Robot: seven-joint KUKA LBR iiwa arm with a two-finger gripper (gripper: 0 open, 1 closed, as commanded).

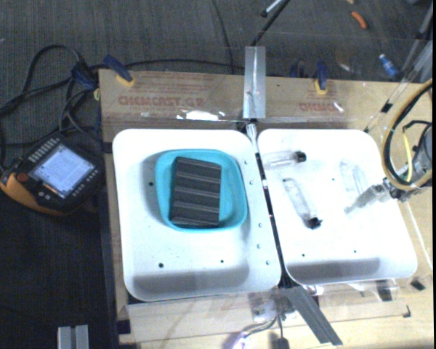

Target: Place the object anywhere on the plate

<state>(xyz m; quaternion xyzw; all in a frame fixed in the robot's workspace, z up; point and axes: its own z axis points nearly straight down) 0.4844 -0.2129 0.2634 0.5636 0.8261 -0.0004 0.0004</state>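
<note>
A wooden desk [203, 97] is carrying two white bins over dark carpet [94, 20]. In the left bin [196, 267], a dark ribbed object [196, 191] is lying on the blue plate [236, 195]. The gripper [363, 198] is hanging over the right bin [349, 246], near clear tubes [301, 202]. A pendant [54, 174] is lying on the floor.

Faint red lettering on the bench board [167, 97], illegible

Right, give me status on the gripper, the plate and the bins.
Gripper over right bin, right side, nothing seen held. Dark ridged block on blue plate, left bin. Two clear tubes in right bin.
</note>
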